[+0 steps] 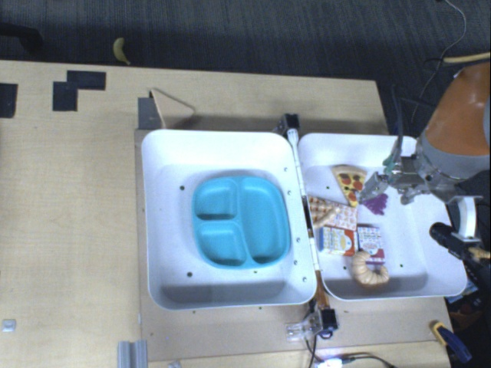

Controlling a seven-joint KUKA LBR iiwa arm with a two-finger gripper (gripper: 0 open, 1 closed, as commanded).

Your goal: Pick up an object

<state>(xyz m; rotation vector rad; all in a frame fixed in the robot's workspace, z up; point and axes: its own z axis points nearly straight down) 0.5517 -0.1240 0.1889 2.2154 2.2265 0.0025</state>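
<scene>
Croissant sits at the right bin's front, gripper above the purple toy, can't tell its opening.

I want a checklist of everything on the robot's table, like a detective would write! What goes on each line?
Surface: a tan bench bearing two shallow white bins, left bin and right bin, side by side.
Job's things: in the right bin, a toy pizza slice, a purple piece, small printed packets and a toy croissant.
Clutter: a blue divided tray lies in the left bin; black tape patches on the bench.
Grippers: the gripper hovers beside the purple piece, nothing seen between its fingers.
Cables: a thin cable runs over the floor at top right; wires at the bench's front edge.
Surroundings: dark carpet with two small yellowish bits on it.
</scene>
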